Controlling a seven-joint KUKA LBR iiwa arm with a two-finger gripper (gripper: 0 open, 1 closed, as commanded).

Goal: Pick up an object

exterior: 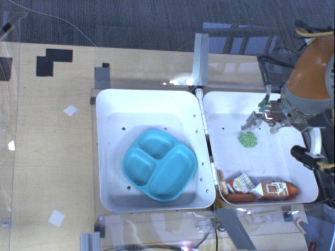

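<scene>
The gripper (260, 121) hangs released above the right bin (230, 106), just beside a green ball (248, 139). Near the bin's front edge lie an orange bottle (276, 190) and a small packet (243, 182); their labels are too small to read.

Single fixed camera above the bench (47, 156), angled downward, both bins (110, 114) framed

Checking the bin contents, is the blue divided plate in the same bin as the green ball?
No, the blue plate lies in the left bin; the green ball is in the right bin.
</scene>
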